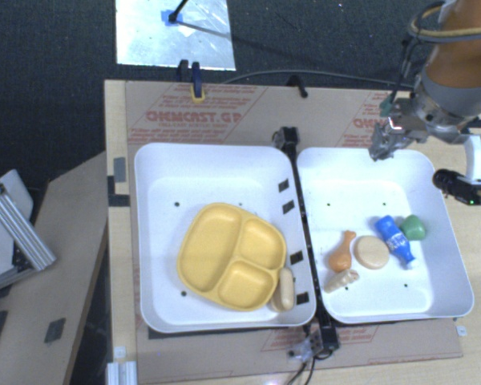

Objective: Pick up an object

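The gripper (382, 149) hovers at the right bin's (445, 215) far edge, finger state impossible to tell; a blue bottle (394, 237), beige disc (371, 253) and toy drumstick (342, 252) cluster near its front edge, awaiting a pick.

Blue bottle (395, 239), green ball (414, 228), tan disc (371, 253), orange drumstick (341, 253) clustered in right bin (361, 171).

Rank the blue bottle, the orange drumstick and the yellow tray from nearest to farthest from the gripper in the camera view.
From the gripper, at the right bin's far edge:
1. Blue bottle, right bin, right of middle.
2. Orange drumstick, right bin, left part.
3. Yellow tray, left bin.
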Motion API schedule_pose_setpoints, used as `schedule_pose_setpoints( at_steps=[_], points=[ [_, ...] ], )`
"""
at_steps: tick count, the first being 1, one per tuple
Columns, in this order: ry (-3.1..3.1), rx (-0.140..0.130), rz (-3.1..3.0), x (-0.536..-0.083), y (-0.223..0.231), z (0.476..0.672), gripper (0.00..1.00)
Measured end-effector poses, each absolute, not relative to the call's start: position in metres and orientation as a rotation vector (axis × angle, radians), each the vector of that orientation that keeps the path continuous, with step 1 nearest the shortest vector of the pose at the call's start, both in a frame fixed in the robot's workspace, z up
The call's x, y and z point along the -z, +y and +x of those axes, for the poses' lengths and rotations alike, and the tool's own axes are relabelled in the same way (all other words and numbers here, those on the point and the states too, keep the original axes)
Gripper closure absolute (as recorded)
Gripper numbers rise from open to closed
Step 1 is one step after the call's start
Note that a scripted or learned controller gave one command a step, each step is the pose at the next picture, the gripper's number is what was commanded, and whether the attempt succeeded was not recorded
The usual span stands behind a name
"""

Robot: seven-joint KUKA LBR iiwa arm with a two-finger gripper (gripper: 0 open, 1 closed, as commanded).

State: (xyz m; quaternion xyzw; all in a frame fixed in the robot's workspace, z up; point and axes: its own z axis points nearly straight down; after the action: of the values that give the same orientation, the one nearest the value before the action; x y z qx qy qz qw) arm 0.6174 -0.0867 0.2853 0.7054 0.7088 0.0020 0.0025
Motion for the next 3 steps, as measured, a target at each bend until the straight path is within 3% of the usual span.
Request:
schedule_pose_setpoints(
  at_steps=[3],
  points=[
    [2.233, -0.001, 2.212, -0.253, 0.068, 0.547, 1.00]
  ],
)
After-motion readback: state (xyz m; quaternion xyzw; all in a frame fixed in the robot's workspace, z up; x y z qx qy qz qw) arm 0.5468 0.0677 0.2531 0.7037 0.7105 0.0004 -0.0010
